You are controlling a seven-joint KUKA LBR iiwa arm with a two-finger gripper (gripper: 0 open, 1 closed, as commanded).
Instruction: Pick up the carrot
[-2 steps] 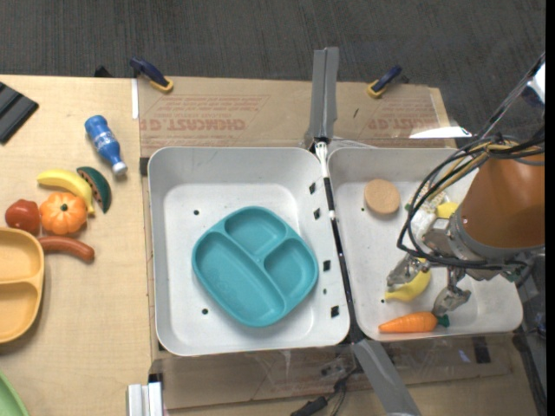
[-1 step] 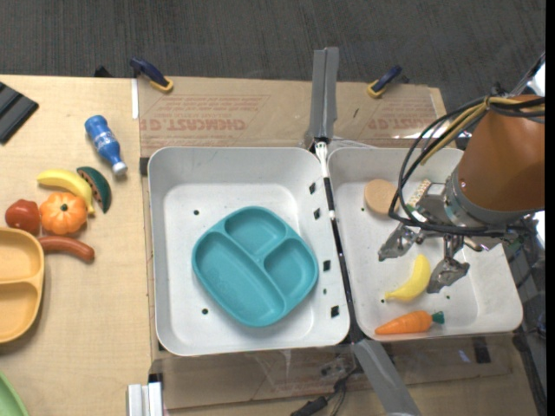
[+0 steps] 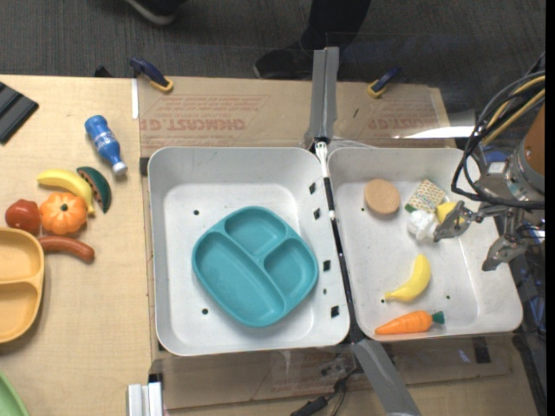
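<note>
The orange carrot (image 3: 406, 322) with a green top lies on its side in the right bin (image 3: 486, 306), against the front wall, leaf end pointing right. My gripper (image 3: 477, 239) hangs over the right side of that bin, above and to the right of the carrot and well apart from it. Its two fingers (image 3: 499, 255) stand apart, open, with nothing between them. One fingertip is close to a small yellow and white toy (image 3: 432, 218).
The right bin also holds a banana (image 3: 413, 281), a tan round disc (image 3: 381, 197) and a patterned packet (image 3: 426, 194). A teal divided plate (image 3: 254, 265) fills the left bin (image 3: 165, 232). A blue bottle (image 3: 105, 144) and toy fruit (image 3: 62, 211) lie on the bench at the left.
</note>
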